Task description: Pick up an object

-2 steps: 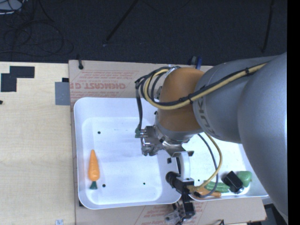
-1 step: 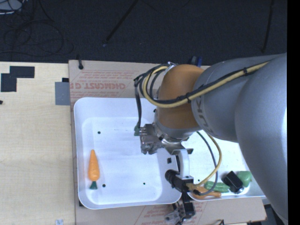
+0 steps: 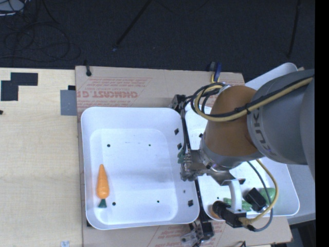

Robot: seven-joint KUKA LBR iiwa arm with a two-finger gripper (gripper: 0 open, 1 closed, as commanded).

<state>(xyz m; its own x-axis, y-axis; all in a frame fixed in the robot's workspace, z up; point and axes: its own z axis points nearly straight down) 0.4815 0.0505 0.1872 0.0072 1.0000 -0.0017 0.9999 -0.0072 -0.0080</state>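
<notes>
Look to the left bin [image 3: 131, 118] first: you have one toy carrot [image 3: 103, 182] lying on its floor, close to the left wall and toward the near corner, orange body pointing away from you and its small dark green top at the near end. It lies flat, apart from the walls and well apart from the arm. The arm [image 3: 277, 120] comes in from the right and hangs over the right bin [image 3: 292, 199], its grey casing and the orange band [image 3: 230, 122] covering most of that bin's floor from your angle. Yellow and black cables [image 3: 221, 94] loop around the band on the far side and trail down again at the near right. Below the band you can see the metal wrist fittings sitting just beside the divide between the two bins, and near the front of the right bin some black parts with a white bracket hang off the arm. Something green [image 3: 266, 194] shows on the right bin's floor there, partly hidden, so you cannot tell what it is. The jaws [image 3: 191, 170] are tucked beneath the wrist, and you cannot tell whether they are apart or together. Both bins sit on a cardboard sheet [image 3: 128, 89] laid over the pale wooden counter [image 3: 36, 158].
</notes>
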